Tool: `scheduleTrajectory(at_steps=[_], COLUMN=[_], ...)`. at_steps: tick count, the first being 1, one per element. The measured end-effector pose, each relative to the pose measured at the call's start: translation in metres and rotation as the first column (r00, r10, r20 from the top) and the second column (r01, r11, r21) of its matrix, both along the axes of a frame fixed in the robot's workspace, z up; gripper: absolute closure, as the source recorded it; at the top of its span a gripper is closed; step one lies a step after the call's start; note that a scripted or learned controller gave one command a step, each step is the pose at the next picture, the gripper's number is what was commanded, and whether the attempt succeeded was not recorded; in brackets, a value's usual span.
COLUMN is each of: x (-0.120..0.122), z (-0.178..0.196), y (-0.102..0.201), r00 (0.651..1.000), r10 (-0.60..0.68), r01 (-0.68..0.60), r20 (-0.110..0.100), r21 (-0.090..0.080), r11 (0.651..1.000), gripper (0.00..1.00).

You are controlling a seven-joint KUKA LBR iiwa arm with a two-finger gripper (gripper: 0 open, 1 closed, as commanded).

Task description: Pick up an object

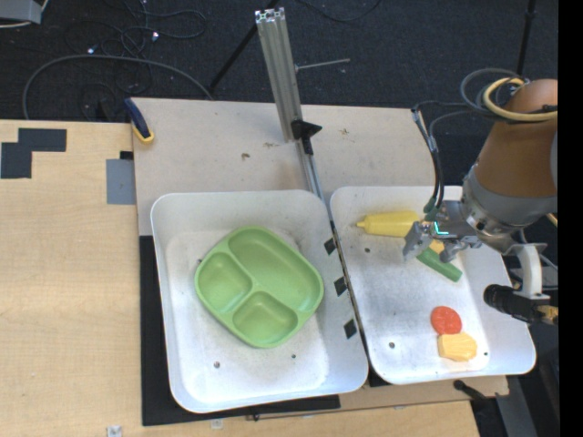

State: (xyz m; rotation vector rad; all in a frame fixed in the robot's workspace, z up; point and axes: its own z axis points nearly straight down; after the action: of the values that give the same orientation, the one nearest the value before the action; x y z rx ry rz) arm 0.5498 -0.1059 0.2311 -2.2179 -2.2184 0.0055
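Far to the left of the tool, the left bin (173, 371) holds a light green divided plate (259, 286) with three compartments, lying flat near the bin's middle. Between that bin and the tool, the right bin (401, 353) begins at the shared divider, where small black clips sit along the rim. Just left of the tool, a yellow toy corn cob (388, 224) lies on its side in the upper part of the right bin, its near end close to the fingers. The tool (430, 244) hangs low over the right bin's upper right area, below the grey arm (510, 167) with its orange band; how its fingers stand cannot be told, since they blur into the dark metal around them. Directly under and slightly right of the tool lies a green stick-shaped object (442, 263), tilted, touching or nearly touching the fingers. Below the tool, toward the bin's near right corner, a red round object (445, 319) rests just above a yellow block-like object (457, 346), the two touching.
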Motion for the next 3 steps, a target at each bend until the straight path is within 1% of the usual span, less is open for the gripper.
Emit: scheduleTrajectory(at_steps=[1,2,3], x=[0.001,-0.002,0.004], z=[0.001,-0.063,-0.114], y=[0.0,-0.003,0.004], r00=[1.0,1.0,1.0], r10=[0.0,-0.001,-0.002], r01=[0.0,0.001,0.002], r20=[0.002,-0.004,-0.002], r21=[0.0,0.001,0.001], r11=[1.0,1.0,1.0], gripper=[0.0,0.0,0.0])
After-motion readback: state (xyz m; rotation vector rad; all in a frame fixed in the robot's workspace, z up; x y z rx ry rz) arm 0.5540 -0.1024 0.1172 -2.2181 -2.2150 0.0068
